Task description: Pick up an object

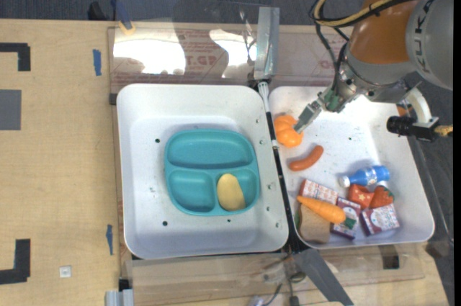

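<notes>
My gripper [301, 122] hangs over the upper left part of the right bin [403, 153], its tip just above and right of an orange fruit [286, 133] by the bin's left wall. I see nothing held in it. A red sausage [305, 158] lies just below the fruit. Further down lie a carrot [323, 209], a small water bottle [366, 176], a strawberry [379, 195] and small cartons [377, 219]. In the left bin [137, 153], a teal divided plate [205, 153] holds a yellow potato [230, 192] in its lower right compartment.
A clear plastic panel [187, 45] and a grey upright post [266, 42] stand behind the bins. The rim between the two bins [275, 175] runs just left of the orange fruit. A black cable loops [338, 2] above the wrist.
</notes>
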{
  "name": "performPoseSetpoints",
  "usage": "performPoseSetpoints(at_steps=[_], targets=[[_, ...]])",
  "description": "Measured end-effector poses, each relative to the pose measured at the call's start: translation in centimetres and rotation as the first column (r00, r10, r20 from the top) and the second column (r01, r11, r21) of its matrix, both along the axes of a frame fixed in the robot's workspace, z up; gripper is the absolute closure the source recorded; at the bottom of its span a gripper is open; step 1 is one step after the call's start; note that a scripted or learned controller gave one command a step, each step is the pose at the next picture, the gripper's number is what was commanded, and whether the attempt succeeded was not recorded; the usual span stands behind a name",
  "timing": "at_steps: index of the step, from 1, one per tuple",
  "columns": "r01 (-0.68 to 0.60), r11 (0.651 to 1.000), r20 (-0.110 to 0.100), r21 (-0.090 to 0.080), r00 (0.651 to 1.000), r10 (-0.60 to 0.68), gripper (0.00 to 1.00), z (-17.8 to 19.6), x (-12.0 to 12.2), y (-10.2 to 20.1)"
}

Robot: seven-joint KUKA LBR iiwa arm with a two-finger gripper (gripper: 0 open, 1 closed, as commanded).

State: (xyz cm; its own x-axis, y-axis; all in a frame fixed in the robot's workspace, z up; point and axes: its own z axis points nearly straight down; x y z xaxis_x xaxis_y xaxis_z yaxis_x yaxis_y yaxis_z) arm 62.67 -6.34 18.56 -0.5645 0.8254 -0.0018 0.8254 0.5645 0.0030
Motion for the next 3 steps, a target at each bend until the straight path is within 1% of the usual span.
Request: performPoseSetpoints(at_steps=[1, 2, 3], targets=[[-0.086, 0.996, -0.008, 0.000, 0.996, 0.086, 0.00, -8.8, -1.3, -4.2], [-0.087, 0.996, 0.006, -0.001, 0.996, 0.087, 1.00, -7.2, -0.8, -4.1], [-0.362, 0.932, 0.006, -0.005, 0.932, 0.362, 1.00, 0.3, 1.3, -2.2]])
